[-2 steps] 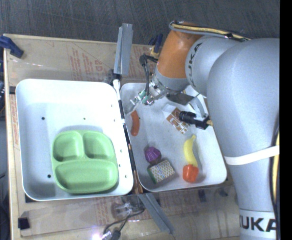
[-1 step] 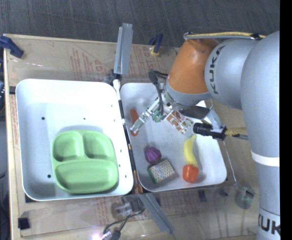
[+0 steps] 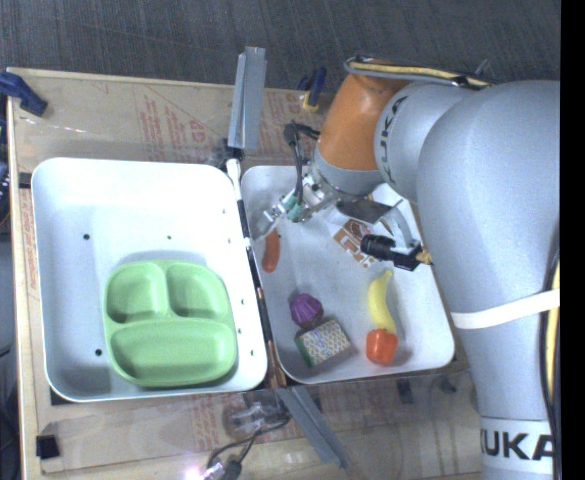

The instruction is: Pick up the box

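The left bin (image 3: pixel 57 268) holds one green divided tray (image 3: pixel 169 322), lying toward its 5 o'clock corner. In the right bin (image 3: pixel 427 353), the gripper (image 3: pixel 292 208) sits near the 11 o'clock corner; whether it is open or closed cannot be told. Just below it lies one orange sausage-shaped piece (image 3: pixel 270 252). One purple toy (image 3: pixel 306 309) rests mid-bin, and the box (image 3: pixel 323 343) lies just at its 5 o'clock, near the bin's bottom edge: small, flat, with a green-speckled top and tan sides, tilted. One yellow banana (image 3: pixel 379 300) and one red-orange pepper (image 3: pixel 380 346) lie at the box's 3 o'clock side.
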{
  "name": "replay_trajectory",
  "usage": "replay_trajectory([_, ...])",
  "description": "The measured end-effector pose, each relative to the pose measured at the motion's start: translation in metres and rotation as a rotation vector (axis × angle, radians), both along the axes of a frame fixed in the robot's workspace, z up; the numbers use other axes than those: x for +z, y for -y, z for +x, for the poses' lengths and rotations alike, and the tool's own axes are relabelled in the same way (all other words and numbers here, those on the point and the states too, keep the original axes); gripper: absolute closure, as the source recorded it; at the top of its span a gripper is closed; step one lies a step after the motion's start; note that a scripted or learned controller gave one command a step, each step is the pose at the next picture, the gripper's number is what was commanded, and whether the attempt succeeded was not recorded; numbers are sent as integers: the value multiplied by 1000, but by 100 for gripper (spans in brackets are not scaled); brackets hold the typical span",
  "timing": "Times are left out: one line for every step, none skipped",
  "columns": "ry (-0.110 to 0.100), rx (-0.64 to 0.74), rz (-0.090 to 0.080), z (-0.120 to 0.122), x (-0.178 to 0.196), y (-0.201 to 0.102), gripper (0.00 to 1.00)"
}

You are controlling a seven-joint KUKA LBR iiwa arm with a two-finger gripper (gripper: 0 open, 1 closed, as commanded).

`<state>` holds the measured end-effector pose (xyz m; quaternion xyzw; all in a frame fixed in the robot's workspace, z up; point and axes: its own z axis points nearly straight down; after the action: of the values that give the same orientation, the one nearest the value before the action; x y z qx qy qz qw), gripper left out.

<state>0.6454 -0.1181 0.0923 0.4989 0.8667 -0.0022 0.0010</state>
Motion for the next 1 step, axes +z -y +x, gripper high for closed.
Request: replay_trajectory([3,-108,0,-70,37,-15,0])
